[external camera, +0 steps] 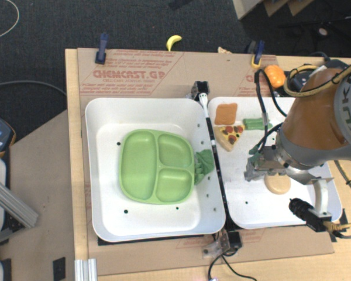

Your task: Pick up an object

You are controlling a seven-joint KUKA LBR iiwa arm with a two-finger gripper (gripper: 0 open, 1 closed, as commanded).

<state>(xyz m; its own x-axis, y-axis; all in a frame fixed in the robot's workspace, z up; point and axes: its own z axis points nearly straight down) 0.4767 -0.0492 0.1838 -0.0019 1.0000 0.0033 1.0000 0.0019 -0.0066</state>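
Observation:
My gripper (256, 170) hangs low over the right bin (245, 206), just left of a tan round piece (277, 184) that lies partly under the arm. Farther back in the same bin lie a pizza slice toy (229, 136), an orange square block (226, 113) and a small green piece (254, 123). The arm's orange band and grey wrist cover the bin's right half. Nothing shows between the fingers.
The left bin (105, 127) holds a green divided plate (156, 166) with a green leafy toy (203, 163) at its right edge. A black brush (209, 130) lies along the divide between the bins. An orange ball (274, 75) and a banana (173, 41) sit behind the bins.

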